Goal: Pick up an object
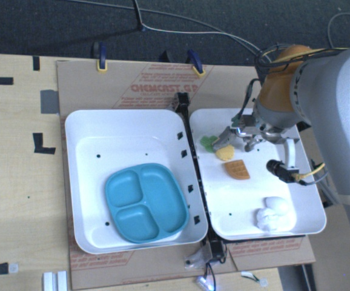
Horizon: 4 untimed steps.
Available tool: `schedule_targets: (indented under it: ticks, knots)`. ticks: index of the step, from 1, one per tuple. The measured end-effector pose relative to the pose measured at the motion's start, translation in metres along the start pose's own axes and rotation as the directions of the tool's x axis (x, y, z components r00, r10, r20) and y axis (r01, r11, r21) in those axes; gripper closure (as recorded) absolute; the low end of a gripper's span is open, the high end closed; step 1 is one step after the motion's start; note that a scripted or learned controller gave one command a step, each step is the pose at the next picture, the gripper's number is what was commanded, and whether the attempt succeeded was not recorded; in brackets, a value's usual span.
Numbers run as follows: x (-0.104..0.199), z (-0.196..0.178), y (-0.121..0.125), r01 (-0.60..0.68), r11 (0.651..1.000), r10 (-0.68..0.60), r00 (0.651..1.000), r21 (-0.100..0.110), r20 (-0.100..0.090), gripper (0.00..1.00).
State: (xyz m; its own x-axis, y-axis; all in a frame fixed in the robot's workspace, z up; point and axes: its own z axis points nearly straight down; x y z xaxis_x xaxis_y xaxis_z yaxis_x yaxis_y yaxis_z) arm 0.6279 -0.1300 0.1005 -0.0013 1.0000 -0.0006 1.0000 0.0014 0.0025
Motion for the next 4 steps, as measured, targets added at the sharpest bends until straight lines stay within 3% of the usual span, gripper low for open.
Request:
schedule_targets:
  ticks: [1, 2, 3, 4]
  knots:
    - [-0.045, 0.016, 0.024, -0.005, 1.0, 0.005, 1.0, 0.001, 0.0, 0.0]
    - [-0.027, 0.014, -0.019, -0.001, 1.0, 0.001, 1.0, 0.0, 0.0, 0.0]
    - [0.011, 0.014, -0.074, 0.0, 1.0, 0.0, 1.0, 0.002, -0.001, 0.0]
    - [-0.056, 0.015, -0.05, -0.004, 1.0, 0.004, 1.0, 0.0, 0.001, 0.0]
